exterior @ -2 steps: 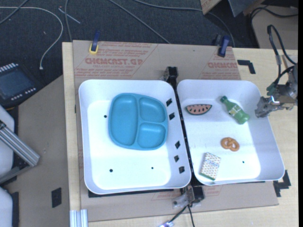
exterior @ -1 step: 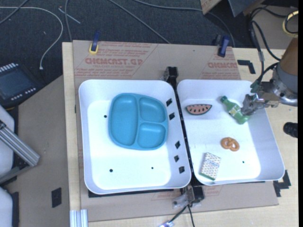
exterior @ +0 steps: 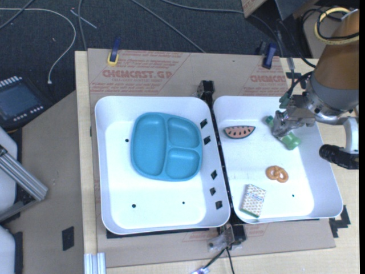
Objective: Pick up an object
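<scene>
Two shallow white bins side by side on the cardboard-covered worktop (exterior: 171, 67). Left bin (exterior: 114, 187): one blue divided plate (exterior: 166, 146), three compartments, lying flat toward the upper middle. Right bin (exterior: 319, 193): a watermelon-slice toy (exterior: 238, 132) near the dividing wall, a small pretzel (exterior: 277, 174) lower down and well apart from it, a patterned packet (exterior: 254, 200) at the near edge, tilted, partly riding up the bin's rim.

Grey arm (exterior: 336, 73) coming in from the right, orange band above the wrist, upper part cut off by the frame. Gripper (exterior: 283, 127) low in the upper right part of the right bin, right over a green object (exterior: 291, 141). Green piece mostly covered by the metal; just a lower corner poking out below, and a small green bit at the gripper's left side. Shape of it hard to make out; impossible to name more closely. Whether gripped or merely underneath: cannot tell from this slant. Gripper's own opening likewise hidden in the clutter of grey parts, so apart or together cannot be told.

Blue clamps (exterior: 114, 55) on the worktop's far edge. Loose cables (exterior: 74, 16) on the dark floor behind. A small screen (exterior: 17, 99) at the left, partly cut off.
</scene>
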Available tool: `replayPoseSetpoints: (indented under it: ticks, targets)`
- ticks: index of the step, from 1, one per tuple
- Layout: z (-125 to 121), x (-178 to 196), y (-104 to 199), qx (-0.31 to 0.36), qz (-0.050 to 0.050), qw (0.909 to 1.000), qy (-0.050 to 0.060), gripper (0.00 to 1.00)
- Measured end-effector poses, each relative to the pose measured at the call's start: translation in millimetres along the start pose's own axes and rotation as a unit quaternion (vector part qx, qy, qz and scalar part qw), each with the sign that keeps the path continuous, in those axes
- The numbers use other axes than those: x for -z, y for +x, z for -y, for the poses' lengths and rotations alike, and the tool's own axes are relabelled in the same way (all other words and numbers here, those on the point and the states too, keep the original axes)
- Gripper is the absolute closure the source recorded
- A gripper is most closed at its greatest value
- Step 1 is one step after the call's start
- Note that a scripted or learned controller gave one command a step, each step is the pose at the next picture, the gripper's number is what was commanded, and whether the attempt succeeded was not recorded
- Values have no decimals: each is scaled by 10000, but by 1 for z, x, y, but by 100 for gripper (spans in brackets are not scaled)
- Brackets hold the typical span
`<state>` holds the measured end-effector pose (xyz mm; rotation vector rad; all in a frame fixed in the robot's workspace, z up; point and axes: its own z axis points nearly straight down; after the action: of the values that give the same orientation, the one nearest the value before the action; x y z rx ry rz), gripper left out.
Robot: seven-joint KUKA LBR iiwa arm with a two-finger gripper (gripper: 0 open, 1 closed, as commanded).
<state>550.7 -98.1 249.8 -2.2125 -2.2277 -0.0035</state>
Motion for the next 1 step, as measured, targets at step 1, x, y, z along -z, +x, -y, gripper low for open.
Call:
replayPoseSetpoints:
  ticks: [1]
  targets:
    - [-12, 6, 52, 2, 4, 10000, -9, 100]
